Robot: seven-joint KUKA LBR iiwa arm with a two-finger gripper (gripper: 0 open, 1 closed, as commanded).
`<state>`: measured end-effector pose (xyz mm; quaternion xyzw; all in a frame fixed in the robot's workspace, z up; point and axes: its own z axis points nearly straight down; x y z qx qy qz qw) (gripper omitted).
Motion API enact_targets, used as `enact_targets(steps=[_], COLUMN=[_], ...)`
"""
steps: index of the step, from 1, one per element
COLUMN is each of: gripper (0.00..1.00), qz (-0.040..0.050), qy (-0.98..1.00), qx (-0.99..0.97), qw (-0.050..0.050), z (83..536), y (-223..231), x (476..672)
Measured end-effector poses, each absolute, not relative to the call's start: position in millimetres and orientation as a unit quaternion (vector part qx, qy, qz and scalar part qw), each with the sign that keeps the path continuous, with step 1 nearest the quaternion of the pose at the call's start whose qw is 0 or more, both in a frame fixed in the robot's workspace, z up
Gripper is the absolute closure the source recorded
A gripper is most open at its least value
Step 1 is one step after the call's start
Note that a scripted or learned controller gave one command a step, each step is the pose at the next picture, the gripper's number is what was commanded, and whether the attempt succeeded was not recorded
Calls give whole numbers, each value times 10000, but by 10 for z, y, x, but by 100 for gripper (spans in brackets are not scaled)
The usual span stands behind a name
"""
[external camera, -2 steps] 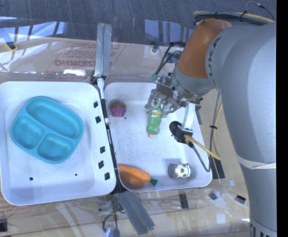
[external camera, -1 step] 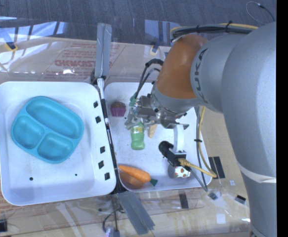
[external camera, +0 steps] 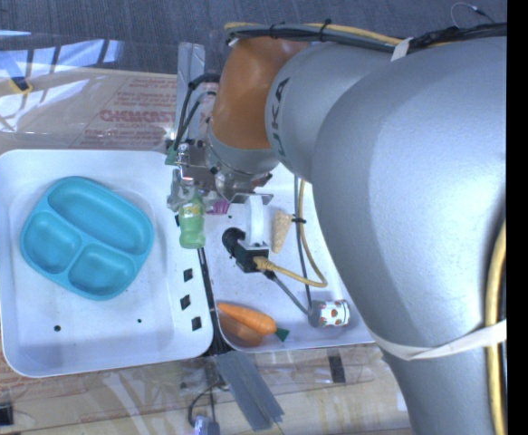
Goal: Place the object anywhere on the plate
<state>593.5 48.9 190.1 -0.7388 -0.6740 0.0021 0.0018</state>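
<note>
A blue plate (external camera: 87, 236) with three compartments lies in the left bin (external camera: 28, 352), towards its left side. My gripper (external camera: 189, 203) hangs over the wall between the two bins, a little right of the plate. It is shut on a small green object (external camera: 192, 227), which hangs upright below the fingers above the left bin's right edge. The green object is apart from the plate, and its top is hidden by the fingers.
In the right bin (external camera: 354, 335) lie an orange carrot (external camera: 245, 321) at the front, a pale cone (external camera: 282, 229), a small white piece with red dots (external camera: 333, 313) and a bit of pink (external camera: 219, 207) by the gripper. The big grey arm covers that bin's right part.
</note>
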Motion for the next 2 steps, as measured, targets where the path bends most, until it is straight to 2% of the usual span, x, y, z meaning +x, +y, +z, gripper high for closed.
enact_targets(steps=[1, 2], gripper=[100, 0], qz=[13, 13], qy=[-8102, -8101], qx=[-5862, -5863], qw=[9, 8], z=[2025, 2026], y=[1063, 1060], x=[5866, 5868])
